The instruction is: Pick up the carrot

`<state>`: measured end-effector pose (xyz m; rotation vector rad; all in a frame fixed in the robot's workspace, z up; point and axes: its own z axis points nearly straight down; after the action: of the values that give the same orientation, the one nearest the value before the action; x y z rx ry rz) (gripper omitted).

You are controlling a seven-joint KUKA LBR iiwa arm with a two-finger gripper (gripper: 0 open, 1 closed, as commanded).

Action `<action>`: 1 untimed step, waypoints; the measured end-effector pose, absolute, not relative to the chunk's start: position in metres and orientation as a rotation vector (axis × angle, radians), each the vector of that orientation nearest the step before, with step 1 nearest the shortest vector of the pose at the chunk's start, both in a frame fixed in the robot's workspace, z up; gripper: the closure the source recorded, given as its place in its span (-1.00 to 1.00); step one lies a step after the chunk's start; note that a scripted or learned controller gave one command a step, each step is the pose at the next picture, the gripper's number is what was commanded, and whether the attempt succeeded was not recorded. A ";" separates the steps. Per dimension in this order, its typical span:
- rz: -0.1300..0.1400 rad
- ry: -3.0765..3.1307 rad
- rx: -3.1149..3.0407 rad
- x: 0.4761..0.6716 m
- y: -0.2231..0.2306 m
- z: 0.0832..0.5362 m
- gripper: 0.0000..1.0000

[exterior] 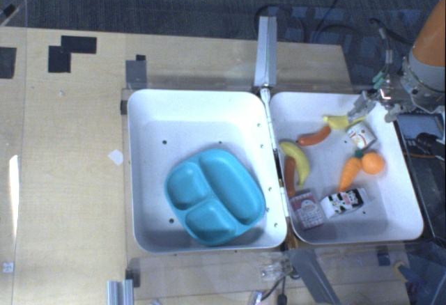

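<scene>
In the camera view, the bench (70,157) carried two shallow white bins side by side. The left bin (150,119) held a blue divided plate (214,195) toward its front edge. The right bin (408,216) held the toys. The carrot (350,171) lay tilted near the middle of the right half of that bin, its green top pointing toward the far edge and touching, or all but touching, an orange ball (373,163) just beside it on the right-edge side. A small white carton (360,135) stood just beyond the carrot's top. A yellow banana (297,160) and a brown sausage (289,175) lay along the bin's left wall. A red-orange sausage (313,136) sat farther back, with a small yellow piece (337,122) just beside it. Near the front edge rested a pink box (305,209) and a black-and-white carton (343,202), side by side.

The arm (428,53) reached over the right bin's far right corner. The pincer (376,105) hung above that corner, well apart from the carrot, with its fingers (360,104) spread and nothing between them.
</scene>
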<state>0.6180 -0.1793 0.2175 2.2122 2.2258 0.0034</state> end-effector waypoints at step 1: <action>0.006 2.084 2.345 0.548 -0.197 0.108 -1.00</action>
<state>0.5484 -0.1970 0.1079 2.3451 2.0837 0.0059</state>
